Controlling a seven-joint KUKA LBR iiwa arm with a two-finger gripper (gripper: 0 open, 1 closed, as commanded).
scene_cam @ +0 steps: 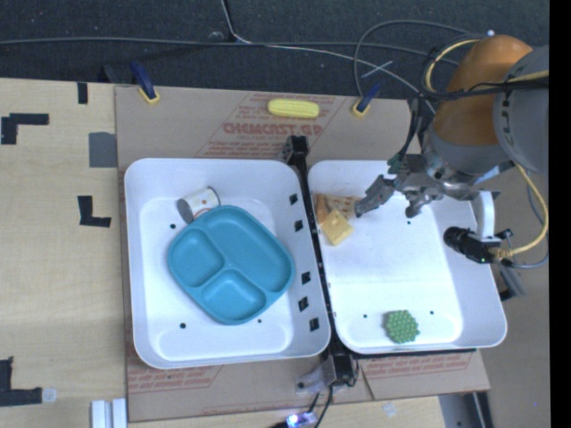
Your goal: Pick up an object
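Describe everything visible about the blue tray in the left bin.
The blue tray is a rounded, plastic-looking divided plate in light blue, with three shallow compartments: one long one along its upper-left side and two smaller ones toward its lower right. It lies flat and face up, turned at a diagonal, near the middle of the left bin. A small cup lying on its side sits at its upper-left edge, seemingly touching it. Its compartments hold nothing.
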